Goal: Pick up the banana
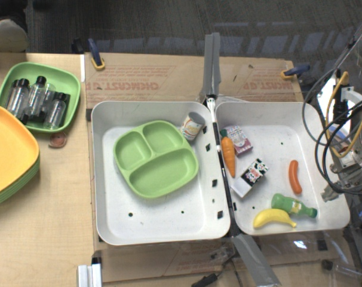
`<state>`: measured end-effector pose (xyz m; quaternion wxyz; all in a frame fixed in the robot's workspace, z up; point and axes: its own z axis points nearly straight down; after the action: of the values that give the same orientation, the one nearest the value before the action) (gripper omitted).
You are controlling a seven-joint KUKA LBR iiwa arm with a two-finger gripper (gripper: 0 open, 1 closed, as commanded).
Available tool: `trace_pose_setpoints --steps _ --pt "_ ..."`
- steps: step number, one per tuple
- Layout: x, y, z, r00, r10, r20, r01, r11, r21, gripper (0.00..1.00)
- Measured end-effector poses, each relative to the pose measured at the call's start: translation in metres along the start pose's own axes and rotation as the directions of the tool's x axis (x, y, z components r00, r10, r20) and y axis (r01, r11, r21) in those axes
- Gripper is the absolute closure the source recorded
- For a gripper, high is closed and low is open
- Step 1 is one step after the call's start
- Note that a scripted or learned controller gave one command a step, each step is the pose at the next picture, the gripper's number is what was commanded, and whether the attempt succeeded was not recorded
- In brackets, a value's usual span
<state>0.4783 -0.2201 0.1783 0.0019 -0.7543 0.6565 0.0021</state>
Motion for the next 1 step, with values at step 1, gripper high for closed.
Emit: trace_pose_setpoints --steps 1 --pt "-0.0145 -0.0023 -0.0023 0.960 -0.280 0.000 0.280 0.960 0.001 1.00"
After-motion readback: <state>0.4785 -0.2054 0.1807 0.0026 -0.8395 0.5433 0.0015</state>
